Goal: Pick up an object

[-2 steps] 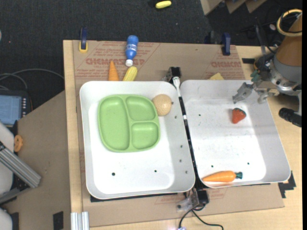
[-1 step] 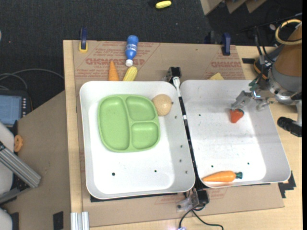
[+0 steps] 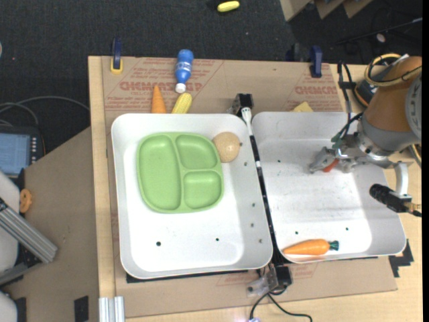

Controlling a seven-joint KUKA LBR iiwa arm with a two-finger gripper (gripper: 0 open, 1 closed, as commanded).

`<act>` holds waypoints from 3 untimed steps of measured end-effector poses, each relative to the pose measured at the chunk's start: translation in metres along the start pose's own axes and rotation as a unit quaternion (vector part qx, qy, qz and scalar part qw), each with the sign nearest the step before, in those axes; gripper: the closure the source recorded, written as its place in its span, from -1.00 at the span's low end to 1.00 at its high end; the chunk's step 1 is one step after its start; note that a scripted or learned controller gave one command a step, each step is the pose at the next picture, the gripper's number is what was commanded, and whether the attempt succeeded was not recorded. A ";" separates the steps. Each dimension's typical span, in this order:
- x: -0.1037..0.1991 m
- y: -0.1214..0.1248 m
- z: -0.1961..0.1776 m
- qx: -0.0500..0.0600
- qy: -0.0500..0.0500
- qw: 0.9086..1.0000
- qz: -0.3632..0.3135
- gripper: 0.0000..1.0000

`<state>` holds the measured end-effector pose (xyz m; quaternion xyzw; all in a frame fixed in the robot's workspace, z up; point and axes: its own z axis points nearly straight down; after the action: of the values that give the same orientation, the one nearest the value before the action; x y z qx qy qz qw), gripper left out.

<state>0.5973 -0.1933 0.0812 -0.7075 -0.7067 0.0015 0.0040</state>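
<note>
Toy carrot (image 3: pixel 307 247) at right bin's (image 3: pixel 348 220) front edge, arm reaching low, tool (image 3: pixel 326 164) grip state unclear.

Dark carpet floor (image 3: pixel 100 12) all around a cardboard-topped bench (image 3: pixel 214 76), a yellow thing (image 3: pixel 228 7) lying on the carpet up top, black cables (image 3: pixel 40 106) trailing off the left side.

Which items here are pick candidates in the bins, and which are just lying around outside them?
In the bins:
green divided plate
tan ball-like item
toy carrot
gripper over the right bin

Lying about:
small bottle
corn piece
orange cone-like piece
yellow item on the floor
</note>
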 end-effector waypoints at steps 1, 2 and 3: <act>0.036 0.054 -0.005 -0.007 -0.003 1.000 -0.003 -1.00; -0.029 -0.020 -0.005 -0.003 0.005 1.000 0.001 -1.00; 0.006 0.030 -0.004 -0.007 -0.003 1.000 -0.003 -1.00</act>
<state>0.6272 -0.1870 0.0852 -0.7053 -0.7089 -0.0013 -0.0025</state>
